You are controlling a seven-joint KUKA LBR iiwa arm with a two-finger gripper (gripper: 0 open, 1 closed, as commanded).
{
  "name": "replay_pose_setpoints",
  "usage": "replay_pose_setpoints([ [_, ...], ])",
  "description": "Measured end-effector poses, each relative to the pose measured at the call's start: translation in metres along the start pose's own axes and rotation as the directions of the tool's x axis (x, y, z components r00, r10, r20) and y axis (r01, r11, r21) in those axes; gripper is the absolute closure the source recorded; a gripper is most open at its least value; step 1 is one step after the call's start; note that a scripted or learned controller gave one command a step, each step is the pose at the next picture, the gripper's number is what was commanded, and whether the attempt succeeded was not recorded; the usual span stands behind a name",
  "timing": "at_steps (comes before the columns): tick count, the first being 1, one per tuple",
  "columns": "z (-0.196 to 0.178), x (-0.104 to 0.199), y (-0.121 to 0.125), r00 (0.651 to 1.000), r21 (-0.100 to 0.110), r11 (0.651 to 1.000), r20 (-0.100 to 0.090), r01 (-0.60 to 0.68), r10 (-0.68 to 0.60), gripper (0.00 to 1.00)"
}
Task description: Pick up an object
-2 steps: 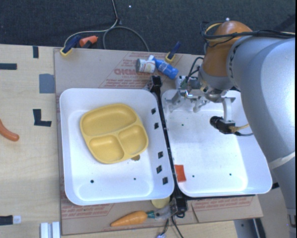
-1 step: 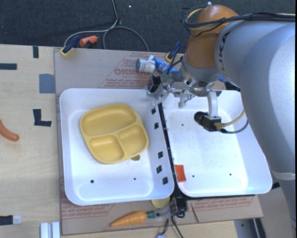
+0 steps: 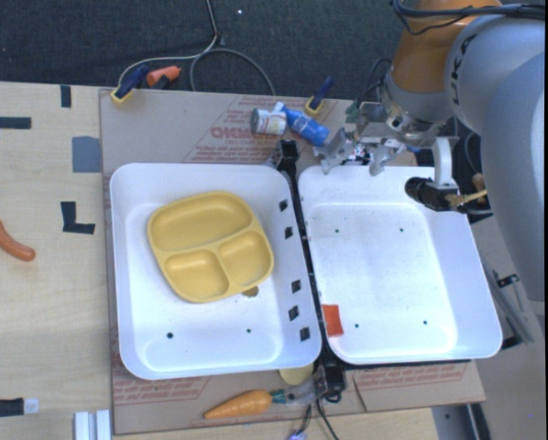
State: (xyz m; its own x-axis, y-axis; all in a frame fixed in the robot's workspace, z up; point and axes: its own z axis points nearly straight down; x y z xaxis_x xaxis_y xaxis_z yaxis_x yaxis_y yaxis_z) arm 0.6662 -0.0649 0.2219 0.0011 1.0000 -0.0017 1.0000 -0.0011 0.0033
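1. Gripper (image 3: 355, 155) hangs over the right bin's (image 3: 457, 337) far rim; whether it is spread, I cannot tell.
2. Yellow divided plate (image 3: 210, 244) lies well left of it, in the left bin (image 3: 132, 337).
3. Red printing on the cardboard (image 3: 221, 134) is unreadable.

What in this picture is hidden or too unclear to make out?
- End effector, camera view: small and blurred, so whether it holds anything is unclear.
- Small object under the yellow plate, left bin: mostly covered by the plate.
- Yellow item below the bins: largely hidden by the bin rim.
- Orange carrot: its green end is tangled among cables.
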Motion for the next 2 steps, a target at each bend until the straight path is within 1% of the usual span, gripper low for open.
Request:
replay_pose_setpoints([
  [1, 0.040, 0.073, -0.016, 1.000, 0.008, 1.000, -0.003, 0.007, -0.007, 0.00],
  [2, 0.038, 0.024, -0.108, 1.000, 0.011, 1.000, 0.000, -0.004, 0.004, 0.00],
])
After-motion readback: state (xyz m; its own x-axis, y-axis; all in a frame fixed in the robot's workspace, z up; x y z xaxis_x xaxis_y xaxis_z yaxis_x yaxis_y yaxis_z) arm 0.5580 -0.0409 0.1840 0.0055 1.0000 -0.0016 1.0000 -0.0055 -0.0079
